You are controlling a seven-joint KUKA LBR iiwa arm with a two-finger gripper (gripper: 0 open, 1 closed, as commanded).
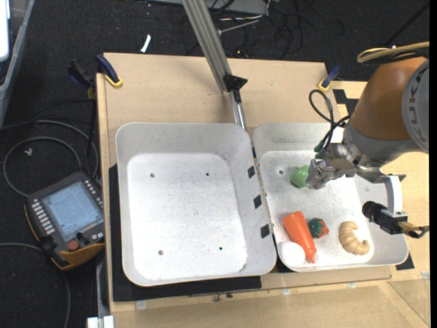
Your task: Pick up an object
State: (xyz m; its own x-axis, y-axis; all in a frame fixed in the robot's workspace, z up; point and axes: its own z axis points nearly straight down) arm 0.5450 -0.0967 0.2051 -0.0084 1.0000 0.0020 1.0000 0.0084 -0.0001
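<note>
In the right bin (pixel 273 139) lie a green round object (pixel 298 177), an orange carrot-shaped toy (pixel 300 232), a white ball (pixel 293 253), a small red and green piece (pixel 317 227) and a tan croissant-shaped toy (pixel 354 238). My gripper (pixel 316 178) is down in this bin, right beside the green object and touching or nearly touching its right side. The arm's wrist covers the fingers from above.
The left bin (pixel 126 142) sits beside the right one, their rims meeting in the middle. A metal pole (pixel 208 36) slants in from the top to the bins' junction. A teach pendant (pixel 67 214) lies on the floor at left.
</note>
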